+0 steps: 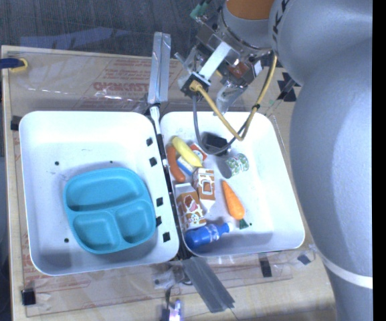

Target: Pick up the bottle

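Hanging above the far edge of the right bin (pixel 283 179), the gripper (pixel 214 85) sits amid cables and brackets, and how it is set cannot be told from this angle; nothing is seen held in it. Below it, inside that bin, lie a dark scoop-like object (pixel 214 141), a clear ribbed thing (pixel 237 162), a banana (pixel 186 152), two small cartons (pixel 205 182) and a carrot (pixel 232 200). The bottle (pixel 205 235) lies on its side at the near edge of the bin, blue-bodied with a neck and cap pointing right, touching the lower carton. It looks like light, stiff plastic, smooth and rounded, so likely to roll or slip; a hold across the body's middle seems safest. Print on the cartons is too small to read. The left bin (pixel 39 152) holds a blue divided tray (pixel 109 209).
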Tool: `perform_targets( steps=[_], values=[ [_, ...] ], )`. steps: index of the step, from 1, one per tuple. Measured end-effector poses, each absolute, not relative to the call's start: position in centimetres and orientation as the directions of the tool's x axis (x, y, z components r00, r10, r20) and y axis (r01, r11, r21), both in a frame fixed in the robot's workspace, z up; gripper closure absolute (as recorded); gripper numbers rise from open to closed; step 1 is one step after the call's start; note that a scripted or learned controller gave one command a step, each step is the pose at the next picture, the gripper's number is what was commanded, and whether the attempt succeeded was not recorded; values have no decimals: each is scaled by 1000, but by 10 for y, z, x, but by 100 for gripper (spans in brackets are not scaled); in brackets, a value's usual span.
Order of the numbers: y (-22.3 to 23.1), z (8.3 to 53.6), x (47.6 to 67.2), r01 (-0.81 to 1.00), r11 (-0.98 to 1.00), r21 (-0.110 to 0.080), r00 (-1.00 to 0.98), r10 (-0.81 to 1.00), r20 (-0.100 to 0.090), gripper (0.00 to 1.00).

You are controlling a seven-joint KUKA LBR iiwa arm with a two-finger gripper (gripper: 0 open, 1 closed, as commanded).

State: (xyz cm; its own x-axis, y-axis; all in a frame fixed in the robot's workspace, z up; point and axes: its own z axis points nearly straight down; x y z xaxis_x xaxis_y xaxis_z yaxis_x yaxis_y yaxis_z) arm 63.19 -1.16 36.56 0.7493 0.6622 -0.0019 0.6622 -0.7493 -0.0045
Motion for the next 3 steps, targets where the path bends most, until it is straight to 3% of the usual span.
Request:
perform_targets(
  steps=[1,2,3],
  values=[
    [-26,310,572,430,-903,-6,903,430,-8,0],
    [-62,385,590,204,-979,-1,979,204,-2,0],
    [-30,319,540,205,-979,-1,979,205,-6,0]
  ],
)
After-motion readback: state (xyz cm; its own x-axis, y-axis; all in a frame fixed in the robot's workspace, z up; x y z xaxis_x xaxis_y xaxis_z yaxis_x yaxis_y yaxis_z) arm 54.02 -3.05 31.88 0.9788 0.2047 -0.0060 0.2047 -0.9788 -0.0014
